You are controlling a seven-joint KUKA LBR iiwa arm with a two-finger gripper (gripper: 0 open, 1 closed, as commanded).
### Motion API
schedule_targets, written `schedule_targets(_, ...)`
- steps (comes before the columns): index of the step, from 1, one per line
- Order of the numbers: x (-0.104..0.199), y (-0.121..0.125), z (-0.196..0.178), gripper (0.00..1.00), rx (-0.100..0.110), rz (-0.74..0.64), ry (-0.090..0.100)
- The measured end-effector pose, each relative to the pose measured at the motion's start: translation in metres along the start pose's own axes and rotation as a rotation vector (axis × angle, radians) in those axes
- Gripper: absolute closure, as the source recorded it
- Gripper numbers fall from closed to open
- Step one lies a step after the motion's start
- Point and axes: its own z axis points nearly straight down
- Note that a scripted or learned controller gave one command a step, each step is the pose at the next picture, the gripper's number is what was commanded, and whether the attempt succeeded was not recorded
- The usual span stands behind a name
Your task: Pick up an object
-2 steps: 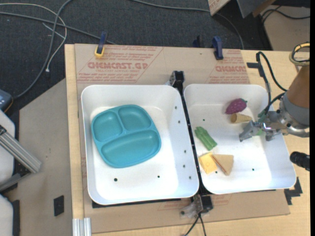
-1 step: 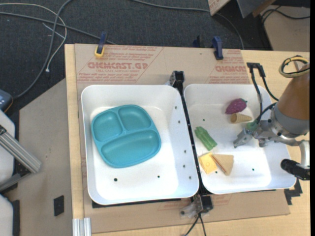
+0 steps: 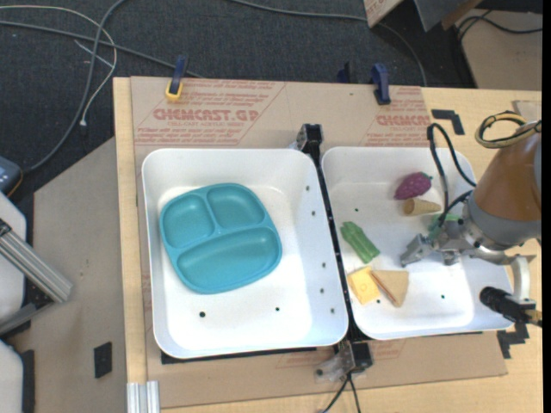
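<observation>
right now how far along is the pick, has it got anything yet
Nothing looks picked yet. The green piece, yellow block, sandwich wedge, purple piece and tan cone all lie on the right bin's floor. In hand: the tool sits low in that bin between them, nothing visibly in it. Left: grip one and lift.

Two white bins (image 3: 164, 256), one teal plate (image 3: 221, 237), four toy foods (image 3: 359, 241).
</observation>
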Motion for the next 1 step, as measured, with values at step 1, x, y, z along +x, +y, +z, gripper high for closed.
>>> schedule_targets(1,-0.0002,0.0005,-0.0113,1.00,-0.003,0.001,0.000)
